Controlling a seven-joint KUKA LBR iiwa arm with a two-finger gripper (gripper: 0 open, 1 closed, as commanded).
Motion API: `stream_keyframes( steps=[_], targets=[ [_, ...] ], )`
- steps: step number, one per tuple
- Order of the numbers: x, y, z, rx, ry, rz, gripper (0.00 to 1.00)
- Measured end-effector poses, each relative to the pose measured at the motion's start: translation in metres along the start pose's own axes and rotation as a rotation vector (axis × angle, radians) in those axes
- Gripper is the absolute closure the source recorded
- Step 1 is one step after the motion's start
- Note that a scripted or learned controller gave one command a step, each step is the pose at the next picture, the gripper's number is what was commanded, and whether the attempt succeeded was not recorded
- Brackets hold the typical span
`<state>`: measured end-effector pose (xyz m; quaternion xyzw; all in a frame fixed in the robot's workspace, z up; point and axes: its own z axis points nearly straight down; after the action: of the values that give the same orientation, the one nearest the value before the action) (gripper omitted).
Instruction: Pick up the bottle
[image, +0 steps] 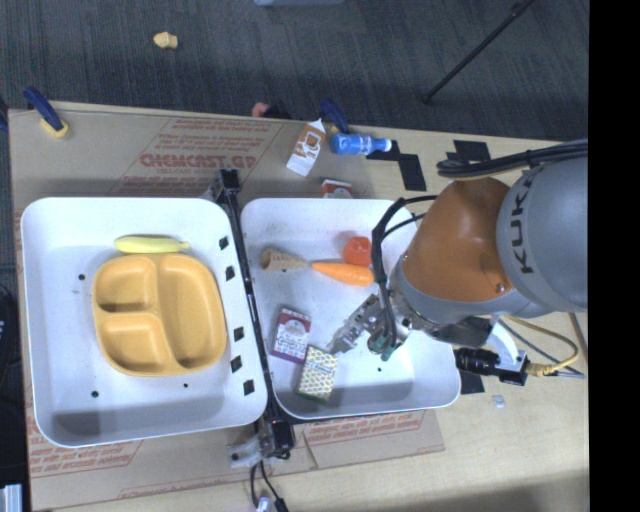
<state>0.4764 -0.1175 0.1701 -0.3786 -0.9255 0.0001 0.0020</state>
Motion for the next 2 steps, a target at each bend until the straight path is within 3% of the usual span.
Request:
stream_keyframes(
  steps=[1, 2],
  targets=[
    [-0.035, -0.036, -0.079, -0.001, -0.006, -0.241, 1.00],
    [-0.058, -0.059, -0.017, 0.000, -0.002, -0.258, 1.00]
  ],
)
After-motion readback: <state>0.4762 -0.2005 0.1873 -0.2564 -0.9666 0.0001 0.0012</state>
